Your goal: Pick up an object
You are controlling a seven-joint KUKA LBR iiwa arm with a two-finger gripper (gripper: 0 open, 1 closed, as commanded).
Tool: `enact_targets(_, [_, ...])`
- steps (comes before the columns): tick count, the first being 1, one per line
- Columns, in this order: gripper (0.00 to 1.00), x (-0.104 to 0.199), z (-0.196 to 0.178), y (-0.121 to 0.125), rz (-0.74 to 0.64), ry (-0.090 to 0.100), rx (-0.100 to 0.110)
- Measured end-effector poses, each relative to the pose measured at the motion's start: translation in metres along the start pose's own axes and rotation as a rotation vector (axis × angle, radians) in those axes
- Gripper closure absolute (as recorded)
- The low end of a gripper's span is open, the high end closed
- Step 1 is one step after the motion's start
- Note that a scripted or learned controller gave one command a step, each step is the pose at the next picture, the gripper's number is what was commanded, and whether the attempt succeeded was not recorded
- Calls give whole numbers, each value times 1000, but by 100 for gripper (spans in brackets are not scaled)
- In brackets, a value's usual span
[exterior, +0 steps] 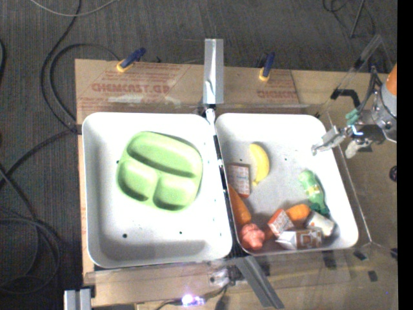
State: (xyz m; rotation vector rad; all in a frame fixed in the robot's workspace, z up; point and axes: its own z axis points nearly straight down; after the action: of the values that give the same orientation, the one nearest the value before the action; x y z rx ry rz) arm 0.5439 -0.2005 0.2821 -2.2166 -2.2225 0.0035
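Hovering at the right bin's (pixel 335 173) upper right corner, your hand (pixel 342 141) sits above the rim, and you cannot tell how its grip stands. In that bin you have a yellow banana (pixel 260 161), a small carton (pixel 239 179), a carrot (pixel 239 206), a pink toy (pixel 252 236) and a green bottle (pixel 312 188). The left bin (pixel 97 225) carries a green divided tray (pixel 160 170).
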Motion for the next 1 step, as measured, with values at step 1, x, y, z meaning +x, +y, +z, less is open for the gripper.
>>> enact_targets(1, [0, -22, -126, 34, -26, -3, -2])
